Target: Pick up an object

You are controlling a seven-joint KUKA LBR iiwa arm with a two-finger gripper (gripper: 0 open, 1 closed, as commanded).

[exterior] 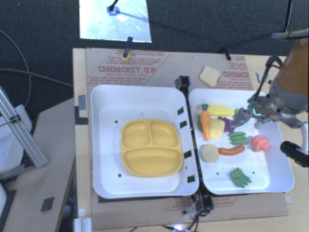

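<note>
The claw [240, 115] hangs over the right bin [280, 178]; the purple toy [227, 124] lies at its seven o'clock. I cannot tell its grip.

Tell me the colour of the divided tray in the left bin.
Yellow; the divided tray shows plainly in the camera view.

Red print runs across the brown protective sheet [145, 64] that covers the worktop, along its far edge behind the two bins. Behind the left bin [104, 144] the large letters read "CHEMCAST. GP", with smaller lines of red type above and below them too small to make out. Behind the right bin [280, 178], by the far right corner, the same red lettering repeats but is partly cut off, showing roughly "CHEMCAS". More faint red type at the worktop's near edge is illegible.
</note>
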